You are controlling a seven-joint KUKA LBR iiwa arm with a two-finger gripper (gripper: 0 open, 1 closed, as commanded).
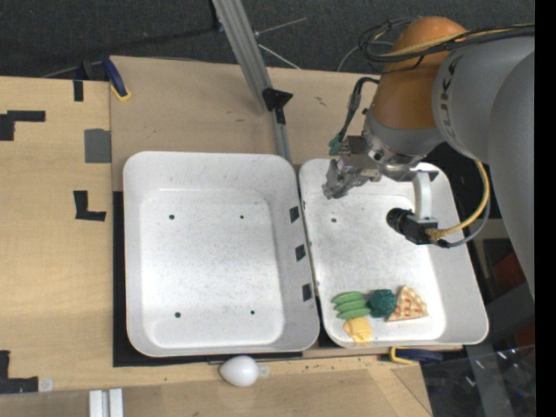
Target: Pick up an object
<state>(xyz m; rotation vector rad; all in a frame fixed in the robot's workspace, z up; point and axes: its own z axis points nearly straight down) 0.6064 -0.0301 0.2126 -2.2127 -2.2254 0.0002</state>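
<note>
Your gripper (334, 185) hangs over the right bin's (460, 233) far left corner; you cannot tell its state. The toys — green pods (349, 302), broccoli (380, 301), pizza slice (407, 305), yellow piece (357, 328) — cluster near its front edge.

Gripper (337, 183) hangs over right bin's (460, 259) upper-left corner, fingers unclear. Green pods (349, 302), dark green lump (380, 301), yellow piece (357, 328), pizza-slice toy (407, 305) clustered near its front edge. White egg (239, 371) on surface (174, 102) below left bin (139, 233).
</note>
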